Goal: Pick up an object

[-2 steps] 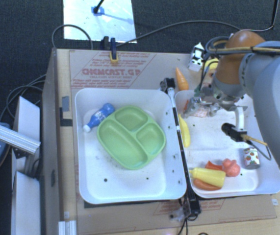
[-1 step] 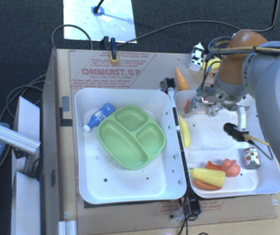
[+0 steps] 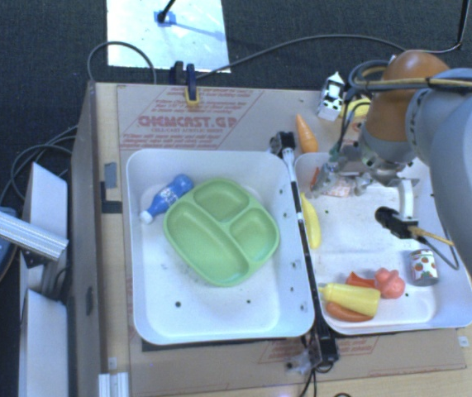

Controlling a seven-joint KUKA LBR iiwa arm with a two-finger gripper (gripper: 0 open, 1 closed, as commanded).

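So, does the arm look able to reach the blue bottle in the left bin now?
Probably yes. The blue bottle lies uncovered beside the green plate, nothing on top; the gripper hangs over the right bin and must cross over.

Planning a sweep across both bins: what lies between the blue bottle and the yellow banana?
The camera view shows the green divided plate and the bins' adjoining walls between blue bottle and banana.

Grey arm (image 3: 455, 135) from right, tool (image 3: 333, 179) pointing down
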